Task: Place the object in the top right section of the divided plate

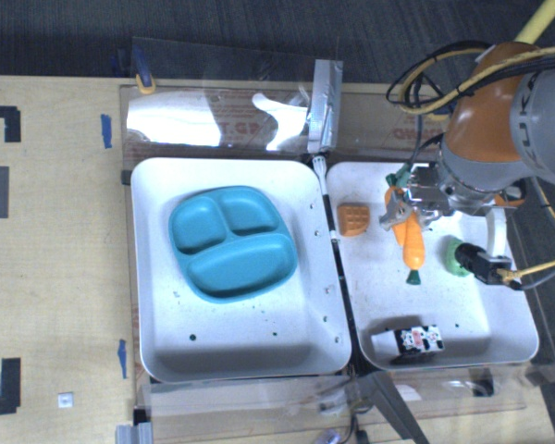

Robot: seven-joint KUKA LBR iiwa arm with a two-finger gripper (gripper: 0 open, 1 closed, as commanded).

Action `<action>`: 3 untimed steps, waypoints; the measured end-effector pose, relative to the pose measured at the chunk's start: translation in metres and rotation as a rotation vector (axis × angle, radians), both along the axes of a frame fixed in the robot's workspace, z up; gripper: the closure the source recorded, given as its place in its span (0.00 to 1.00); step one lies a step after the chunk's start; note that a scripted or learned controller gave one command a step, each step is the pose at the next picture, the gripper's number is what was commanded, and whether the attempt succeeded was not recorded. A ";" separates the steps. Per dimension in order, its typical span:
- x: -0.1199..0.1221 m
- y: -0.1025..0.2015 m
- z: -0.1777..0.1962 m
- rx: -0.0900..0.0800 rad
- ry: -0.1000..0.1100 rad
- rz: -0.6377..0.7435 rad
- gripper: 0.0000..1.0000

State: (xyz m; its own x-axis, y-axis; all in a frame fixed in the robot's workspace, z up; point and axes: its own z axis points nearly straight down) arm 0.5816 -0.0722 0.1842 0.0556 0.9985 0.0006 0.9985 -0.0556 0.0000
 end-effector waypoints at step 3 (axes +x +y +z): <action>0.004 0.175 -0.075 0.006 -0.010 -0.144 1.00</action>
